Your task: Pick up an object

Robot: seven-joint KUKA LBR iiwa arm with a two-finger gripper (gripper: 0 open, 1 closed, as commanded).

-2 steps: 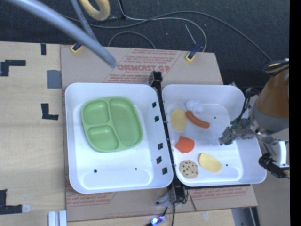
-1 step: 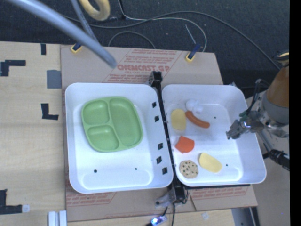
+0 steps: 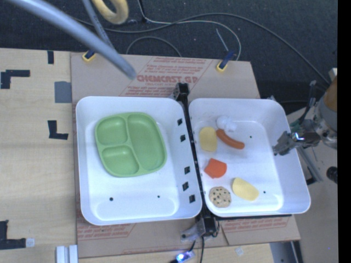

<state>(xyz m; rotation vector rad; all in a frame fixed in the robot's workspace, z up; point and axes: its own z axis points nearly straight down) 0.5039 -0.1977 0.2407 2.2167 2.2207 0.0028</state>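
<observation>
Five food pieces, among them a cookie (image 3: 220,196), lie loose in the right-hand bin (image 3: 274,114); the gripper (image 3: 285,144) hovers at its right rim, finger state unreadable, seemingly poised to reach in.

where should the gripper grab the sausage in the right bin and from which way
Grip the sausage across its narrow middle, coming straight down from above. It lies flat and slanted, its upper end close to a white object, so set the fingers crosswise to its length, near the free lower-right half. The gripper sits at the bin's right wall.
</observation>
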